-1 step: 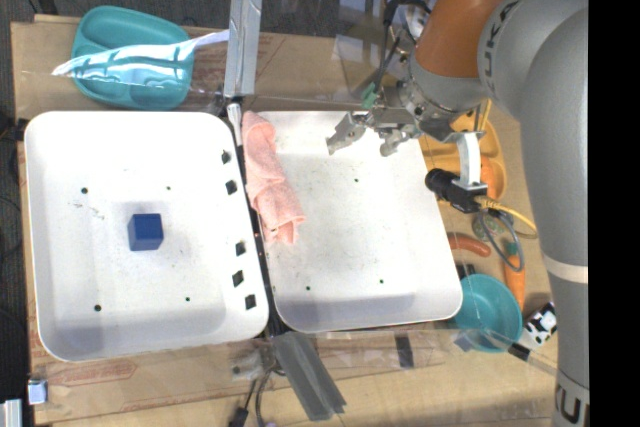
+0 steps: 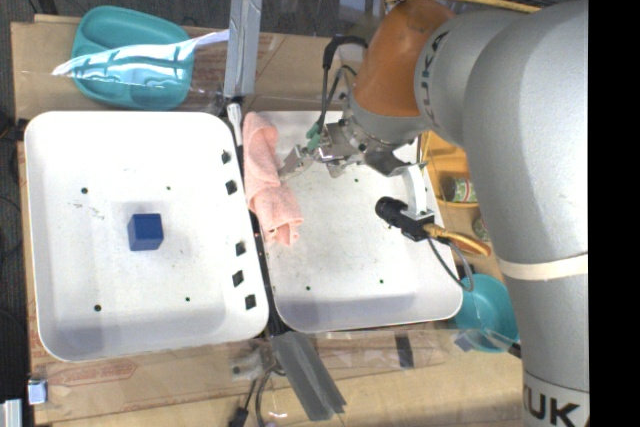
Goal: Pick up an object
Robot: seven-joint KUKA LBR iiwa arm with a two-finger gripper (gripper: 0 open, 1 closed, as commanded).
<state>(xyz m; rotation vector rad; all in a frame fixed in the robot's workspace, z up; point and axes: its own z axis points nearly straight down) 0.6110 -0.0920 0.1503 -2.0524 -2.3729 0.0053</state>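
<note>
Camera view shows the claw (image 2: 303, 155) low in the right bin (image 2: 340, 310), beside a crumpled pink cloth (image 2: 270, 185) along that bin's left wall; whether it grips cannot be told. Soft and light, the cloth should bunch easily; pinching a raised fold looks best.

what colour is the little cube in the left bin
Blue; the cube shows clearly in the camera view.

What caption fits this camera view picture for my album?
Robot gripper reaches beside a pink cloth in the right bin; a blue cube waits in the left bin.
</note>
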